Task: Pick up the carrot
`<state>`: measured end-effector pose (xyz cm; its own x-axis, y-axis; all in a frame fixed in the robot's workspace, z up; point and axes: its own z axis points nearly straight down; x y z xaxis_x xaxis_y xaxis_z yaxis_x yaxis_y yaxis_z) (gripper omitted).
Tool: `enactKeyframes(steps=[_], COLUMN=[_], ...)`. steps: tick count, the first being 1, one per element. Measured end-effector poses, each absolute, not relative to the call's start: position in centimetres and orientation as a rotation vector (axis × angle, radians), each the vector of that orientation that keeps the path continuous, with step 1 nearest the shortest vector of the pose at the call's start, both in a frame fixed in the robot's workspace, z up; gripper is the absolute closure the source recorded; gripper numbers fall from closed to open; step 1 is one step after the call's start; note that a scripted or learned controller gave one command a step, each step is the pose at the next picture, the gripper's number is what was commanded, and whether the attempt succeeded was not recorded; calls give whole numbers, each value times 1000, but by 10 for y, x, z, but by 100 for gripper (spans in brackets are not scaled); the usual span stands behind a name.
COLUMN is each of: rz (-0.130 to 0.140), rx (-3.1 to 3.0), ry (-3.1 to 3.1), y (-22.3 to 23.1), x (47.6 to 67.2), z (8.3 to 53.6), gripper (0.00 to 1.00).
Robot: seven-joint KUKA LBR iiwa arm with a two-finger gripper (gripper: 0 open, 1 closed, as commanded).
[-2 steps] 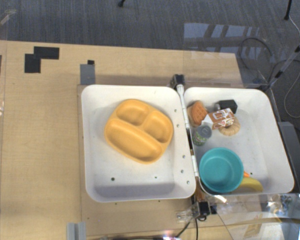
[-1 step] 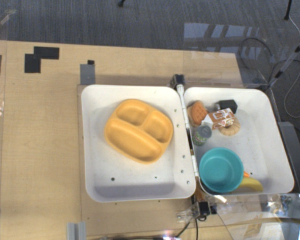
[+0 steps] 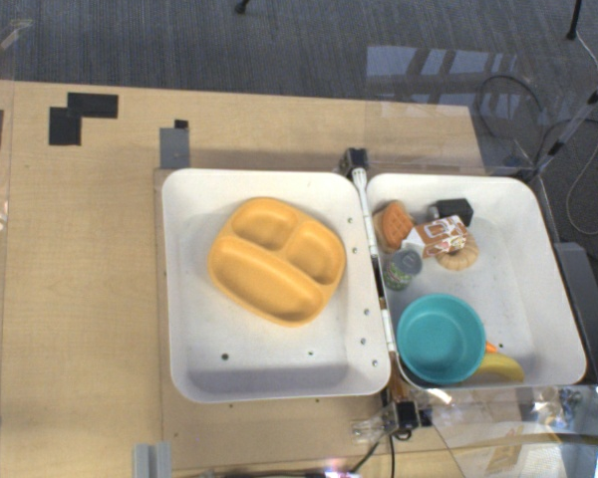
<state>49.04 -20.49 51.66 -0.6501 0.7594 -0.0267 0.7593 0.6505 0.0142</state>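
Well, whether the gripper was open or closed couldn't be told. At the near right of the right bin [image 3: 538, 217], an orange tip, likely the carrot [image 3: 491, 348], poked out between the teal bowl [image 3: 439, 339] and the banana [image 3: 504, 369], its long axis mostly hidden. The left bin [image 3: 189, 267] held a yellow divided plate [image 3: 277, 259].

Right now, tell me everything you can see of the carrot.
Little of the carrot shows: a small orange sliver in the right bin, near its front edge. It pokes out from under the rim of the teal bowl, which hides the rest, and lies against a yellow banana-like piece. Its shape and full length cannot be judged.
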Motion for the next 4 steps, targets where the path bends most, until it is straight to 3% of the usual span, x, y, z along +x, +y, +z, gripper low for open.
enactKeyframes(steps=[1, 2, 4], rz=[5, 4, 4], rx=[1289, 1289, 1289], ry=[2815, 2815, 2815], y=[-204, -204, -204], x=[493, 492, 492], z=[531, 531, 531], gripper=[100, 0, 0])
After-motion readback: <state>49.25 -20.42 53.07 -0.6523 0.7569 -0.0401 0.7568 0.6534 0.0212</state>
